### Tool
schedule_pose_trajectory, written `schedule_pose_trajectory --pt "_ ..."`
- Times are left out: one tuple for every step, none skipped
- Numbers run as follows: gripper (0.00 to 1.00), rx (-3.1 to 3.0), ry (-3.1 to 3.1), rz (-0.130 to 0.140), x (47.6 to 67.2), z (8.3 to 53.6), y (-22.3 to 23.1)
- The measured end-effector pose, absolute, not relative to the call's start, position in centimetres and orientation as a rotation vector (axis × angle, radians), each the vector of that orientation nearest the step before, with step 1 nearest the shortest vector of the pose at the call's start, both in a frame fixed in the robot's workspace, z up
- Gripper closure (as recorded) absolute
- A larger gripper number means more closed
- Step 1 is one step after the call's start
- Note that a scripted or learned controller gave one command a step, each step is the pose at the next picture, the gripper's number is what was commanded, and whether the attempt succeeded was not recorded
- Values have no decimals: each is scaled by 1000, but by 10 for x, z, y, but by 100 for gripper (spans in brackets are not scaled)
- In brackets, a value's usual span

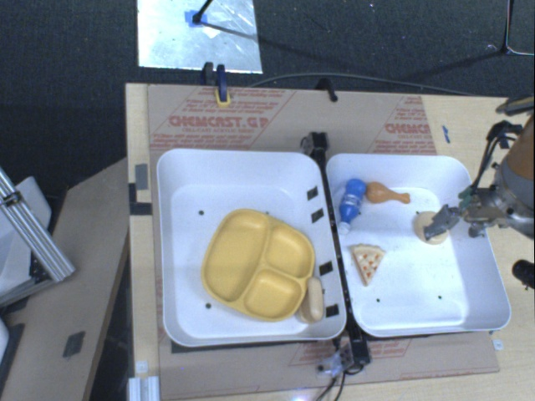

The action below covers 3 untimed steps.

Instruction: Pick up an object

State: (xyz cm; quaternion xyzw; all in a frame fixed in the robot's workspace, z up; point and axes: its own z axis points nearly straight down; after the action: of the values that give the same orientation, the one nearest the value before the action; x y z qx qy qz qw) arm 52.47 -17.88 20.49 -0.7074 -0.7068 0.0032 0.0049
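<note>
Gripper (436, 229) sits low over the right bin (481, 303), at its right-centre, with the grey arm (512, 192) reaching in from the right edge. Finger tips are down at a small round tan object (428, 221), pale and disc-like; whether they are clenched on it or released cannot be told, as the dark tips blur into it.

Near to far:

Left bin (180, 307), front: yellow compartment plate (257, 263), smooth plastic, rounded outline, three recessed sections, set at a slant. A beige bread-roll shape (313, 299), oblong, long axis roughly near-to-far, lies touching the plate's near right corner, against the divider between bins.

Right bin, mid: pizza slice toy (367, 261), triangular, pale crust edge along the far side, point aimed toward the near edge; orange face with darker spots. It lies left of centre, well apart from the gripper.

Right bin, further back: blue bottle (350, 200), glossy, with a white band at its lower end, long axis near-to-far with slight tilt, close by the left wall. Just beside it, a toy drumstick (386, 194), tan-orange, smooth, long axis left-to-right, bulbous end toward the bottle, thin bone end pointing right.

Both bins are shallow, white, with rounded corners, resting on brown printed cardboard (251, 115). Beyond it, a blue-and-yellow clamp (220, 84) on the bench edge, then a shiny metal sheet (199, 22) on dark carpet.
</note>
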Motion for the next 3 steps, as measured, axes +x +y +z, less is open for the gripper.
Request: schedule_pose_trajectory --pt "0 -2219 -2226 -1 528 212 -178" --pt "0 -2220 -2223 0 522 153 -181" --pt "0 -2219 -2222 1 526 95 -188"
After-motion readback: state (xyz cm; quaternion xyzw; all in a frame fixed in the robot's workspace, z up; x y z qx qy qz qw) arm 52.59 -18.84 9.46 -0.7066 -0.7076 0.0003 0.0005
